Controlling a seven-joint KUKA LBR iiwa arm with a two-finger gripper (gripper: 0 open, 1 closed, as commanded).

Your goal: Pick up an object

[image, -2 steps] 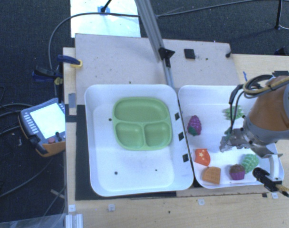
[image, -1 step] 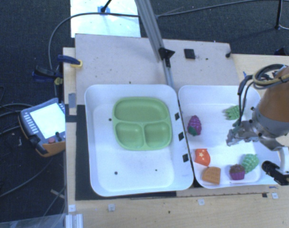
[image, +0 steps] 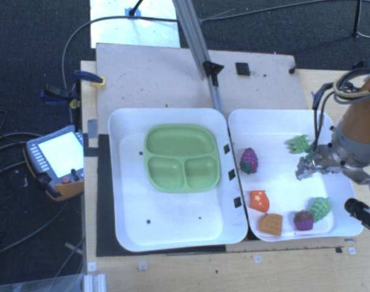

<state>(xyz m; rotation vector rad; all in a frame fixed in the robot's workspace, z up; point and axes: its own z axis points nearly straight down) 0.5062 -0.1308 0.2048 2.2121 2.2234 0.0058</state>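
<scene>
**Desk:** What lies nearest the camera?

**Photographer:** Along the near edge of the right bin (image: 276, 123) sit an orange block (image: 271, 224) and, close to its right, a small purple toy (image: 304, 220). A bushy green toy (image: 320, 208) is just beside the purple one, and a red piece (image: 259, 200) touches or nearly touches the orange block's far corner.

**Desk:** And the arm?

**Photographer:** The grey arm (image: 361, 129) reaches in from the right. Its gripper (image: 308, 166) hangs over the bare middle of the right bin, apart from every toy. Nothing is seen in its grasp, and whether it is open or closed cannot be told from this angle.

**Desk:** Farther back?

**Photographer:** A purple grape bunch (image: 249, 160) lies by the bin's left wall. A leafy green toy (image: 299, 143) lies just beyond the gripper. The left bin (image: 173, 221) holds a green divided plate (image: 182, 158) in its far half.

**Desk:** Beyond the bins?

**Photographer:** The pale bench (image: 142, 72) carries a small black square (image: 243, 69). A metal pole (image: 194, 35) slants across it. A handheld pendant (image: 56, 162) rests on the dark floor at left.
</scene>
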